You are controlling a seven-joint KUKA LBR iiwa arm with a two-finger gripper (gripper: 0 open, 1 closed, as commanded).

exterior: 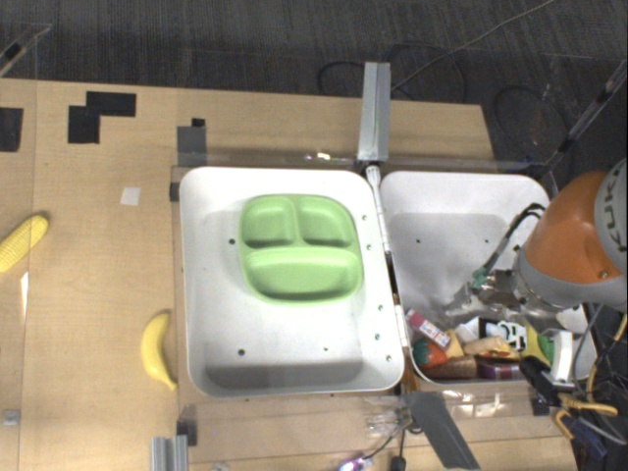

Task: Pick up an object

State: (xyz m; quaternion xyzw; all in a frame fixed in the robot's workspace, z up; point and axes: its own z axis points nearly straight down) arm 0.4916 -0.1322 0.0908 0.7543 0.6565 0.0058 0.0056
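**Arm leaning over the cluttered corner of the right bin**

From where I am standing, the arm [579, 234] is reaching in from three o'clock, its orange band sitting high over the right bin [442, 214], and the gripper [483, 300] is hanging just above the heap of small items [471, 346] crowded along that bin's six o'clock wall. I cannot tell whether it is spread or pressed together; the metal parts there are blurring into the clutter below, and nothing is showing plainly between them.

The heap is lying mostly toward six o'clock from the gripper, very near it, and stretching from seven o'clock round to four. A small red-ended piece [429, 329] is sitting toward eight o'clock from the tool, close to the wall between the bins, with its long axis running roughly from ten to four. A dark brown thing [453, 367] is lying further down at about seven o'clock, and a black and white packet [508, 335] is sitting at five o'clock, partly under the wrist.

In the left bin [211, 283] a green divided plate [299, 246] is resting well apart from the tool, off toward nine o'clock. Two bananas are lying on the bench beyond that bin.

My guess is that a short drop toward six o'clock is all the coming move is asking for
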